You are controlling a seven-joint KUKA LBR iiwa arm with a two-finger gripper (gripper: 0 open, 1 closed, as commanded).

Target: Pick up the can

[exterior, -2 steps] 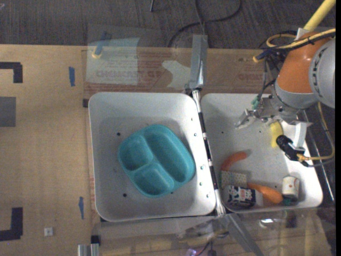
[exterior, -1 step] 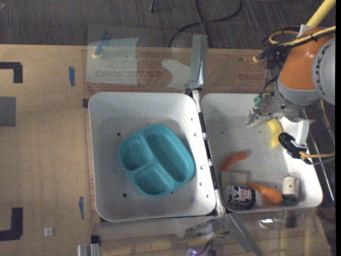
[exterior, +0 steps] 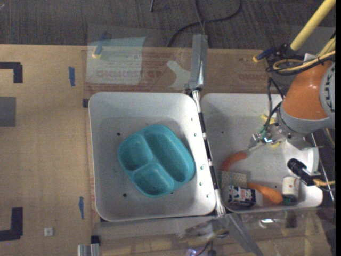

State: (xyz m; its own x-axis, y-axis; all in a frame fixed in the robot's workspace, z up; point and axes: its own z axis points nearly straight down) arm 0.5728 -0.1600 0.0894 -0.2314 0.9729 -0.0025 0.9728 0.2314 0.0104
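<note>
The can [exterior: 290, 188], a small pale cylinder with a dark top rim and a touch of red on its side, stands in the right bin [exterior: 229, 116]. It is in the corner below and to the right of the claw [exterior: 262, 138] as the view shows it, well apart from the claw.

Just left of the can, and straight below the claw, an orange carrot [exterior: 268, 194] lies on its side. Its thick end is near the can, though I cannot tell whether they touch. Further left along the same wall, below and left of the claw, a small carton [exterior: 240, 194] with black and white patches lies against the carrot's thin end. A second orange piece [exterior: 234, 159] lies down and to the left of the claw, nearer to it than the carton is.

The claw hangs over bare white bin floor at the end of the grey arm [exterior: 306, 97], whose orange band shows up and to its right. Whether the claw is apart or together cannot be told from this angle.

Far left of the claw, across the divider, the left bin [exterior: 106, 116] holds a teal three-part plate [exterior: 155, 160] near its middle. Both bins rest on the brown tabletop [exterior: 42, 159].
</note>
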